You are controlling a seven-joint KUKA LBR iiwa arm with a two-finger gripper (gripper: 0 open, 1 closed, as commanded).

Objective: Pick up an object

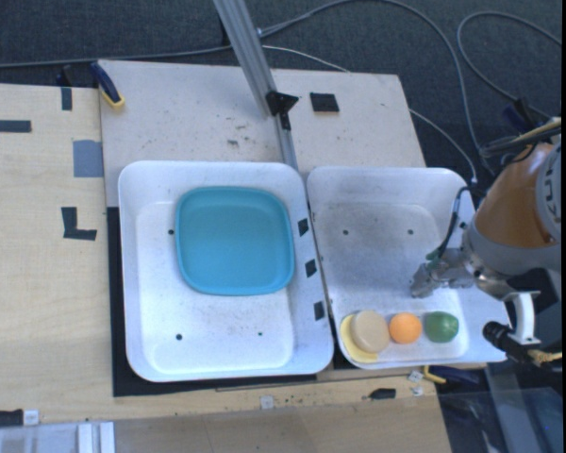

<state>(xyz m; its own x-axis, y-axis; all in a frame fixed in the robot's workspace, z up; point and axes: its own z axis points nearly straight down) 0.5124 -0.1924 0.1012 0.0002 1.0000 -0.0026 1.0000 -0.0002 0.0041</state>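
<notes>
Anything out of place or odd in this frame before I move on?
Nothing stands out. The blue plate lies flat in the left bin; the beige puck, orange ball and green ball sit in a row along the right bin's near edge.

No readable text, label, brand, number or sign appears on the bench (38, 187), the two white bins (141, 253) or the objects they hold.

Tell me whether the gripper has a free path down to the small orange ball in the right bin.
Probably yes. The gripper hangs just above and to the right of the small orange ball, with nothing lying over it. A round beige object and a green ball flank it closely, so the fingers may bump them.
</notes>
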